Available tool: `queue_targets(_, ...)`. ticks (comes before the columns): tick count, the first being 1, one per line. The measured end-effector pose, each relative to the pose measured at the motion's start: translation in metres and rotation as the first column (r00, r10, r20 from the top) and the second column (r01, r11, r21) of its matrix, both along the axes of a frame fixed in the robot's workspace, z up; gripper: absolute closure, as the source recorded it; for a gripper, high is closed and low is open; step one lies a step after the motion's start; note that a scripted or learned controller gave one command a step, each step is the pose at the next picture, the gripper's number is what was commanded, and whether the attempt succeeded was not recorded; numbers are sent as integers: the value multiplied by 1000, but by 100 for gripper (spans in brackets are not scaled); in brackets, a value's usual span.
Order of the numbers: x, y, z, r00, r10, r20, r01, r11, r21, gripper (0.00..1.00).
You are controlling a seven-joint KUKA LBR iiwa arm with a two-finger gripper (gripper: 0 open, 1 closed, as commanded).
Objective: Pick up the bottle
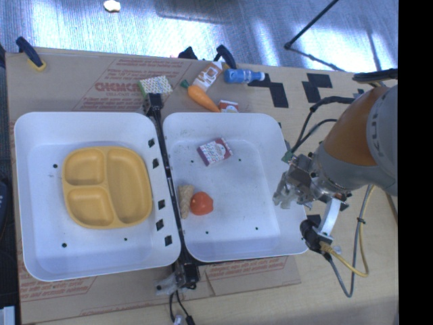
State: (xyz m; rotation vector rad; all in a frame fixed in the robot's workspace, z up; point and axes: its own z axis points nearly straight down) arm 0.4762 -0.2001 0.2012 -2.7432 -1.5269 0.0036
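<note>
The bottle (pixel 243 76), blue with a pale cap end, lies on its side on the desk (pixel 325 100) beyond the bins, at twelve o'clock from the right bin (pixel 270 124). Cardboard sheets cover the desk; grey carpet lies beyond. My jaws hang over that bin's three o'clock rim; their state I cannot tell.
</note>
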Motion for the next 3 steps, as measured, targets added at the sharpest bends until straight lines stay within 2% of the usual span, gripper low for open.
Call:
queue_targets(1, 0, 32, 0, 998, -69, -3, 69, 998, 3, 100)
queue_targets(2, 0, 62, 4, 980, -199, -2, 199, 980, 1, 100)
queue_targets(3, -1, 35, -3, 691, -723, -3, 723, 691, -1, 100)
